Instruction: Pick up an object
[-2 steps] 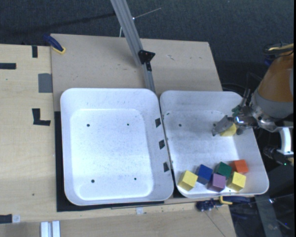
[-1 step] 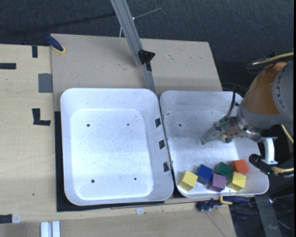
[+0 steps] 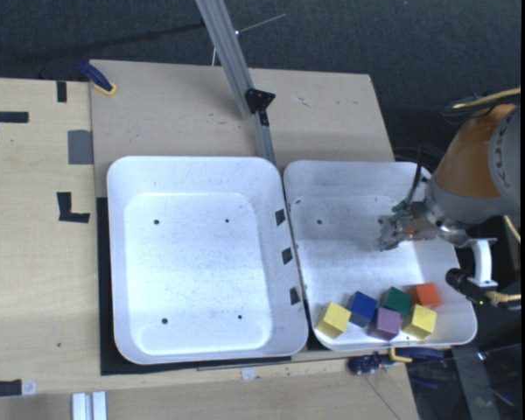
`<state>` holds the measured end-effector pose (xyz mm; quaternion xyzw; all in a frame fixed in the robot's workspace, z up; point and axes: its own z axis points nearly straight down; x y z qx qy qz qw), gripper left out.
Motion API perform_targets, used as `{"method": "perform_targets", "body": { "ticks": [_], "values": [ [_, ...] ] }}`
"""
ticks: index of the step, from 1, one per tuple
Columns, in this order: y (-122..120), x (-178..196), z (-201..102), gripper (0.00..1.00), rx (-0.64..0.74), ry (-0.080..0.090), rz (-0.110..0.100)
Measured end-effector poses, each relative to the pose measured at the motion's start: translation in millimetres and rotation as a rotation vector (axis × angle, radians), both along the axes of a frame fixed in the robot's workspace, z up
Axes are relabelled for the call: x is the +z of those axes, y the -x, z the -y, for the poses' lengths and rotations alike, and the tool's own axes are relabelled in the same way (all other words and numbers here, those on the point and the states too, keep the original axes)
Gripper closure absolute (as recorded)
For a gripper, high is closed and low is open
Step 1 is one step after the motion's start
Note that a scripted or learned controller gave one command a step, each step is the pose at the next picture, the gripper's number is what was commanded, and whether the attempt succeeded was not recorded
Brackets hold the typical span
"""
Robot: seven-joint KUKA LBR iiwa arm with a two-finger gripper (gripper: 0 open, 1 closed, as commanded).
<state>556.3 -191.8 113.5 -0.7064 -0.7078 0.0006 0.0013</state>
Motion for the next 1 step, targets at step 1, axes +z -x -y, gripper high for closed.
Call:
{"method": "perform_targets", "body": {
  "ticks": [1],
  "values": [
    [2.3,50.8,9.6,1.00,-0.001,0.003,0.006]
  ]
}}
